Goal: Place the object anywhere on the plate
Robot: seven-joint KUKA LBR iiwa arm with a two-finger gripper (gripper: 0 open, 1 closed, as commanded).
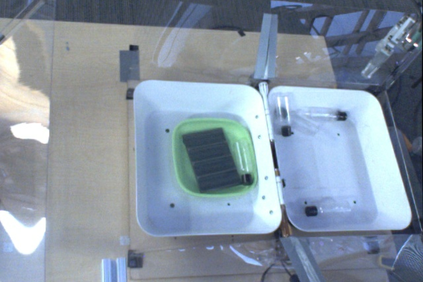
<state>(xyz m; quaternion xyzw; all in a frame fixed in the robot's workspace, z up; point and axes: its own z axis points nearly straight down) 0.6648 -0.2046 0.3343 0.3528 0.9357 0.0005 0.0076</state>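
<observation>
On the tabletop sit two white bins side by side. The left bin carries a green plate, and lying on the plate is a dark ribbed block with a clear tube beside it, its dark cap at the plate's lower right. The right bin holds more clear tubes with dark caps: one upright near the divider, one lying across the top, one near the bottom. Which item counts as the object is hard to say (the task sentence doesn't name it), but judging by the things already resting on the plate, the placing looks done, with nothing obvious left.
</observation>
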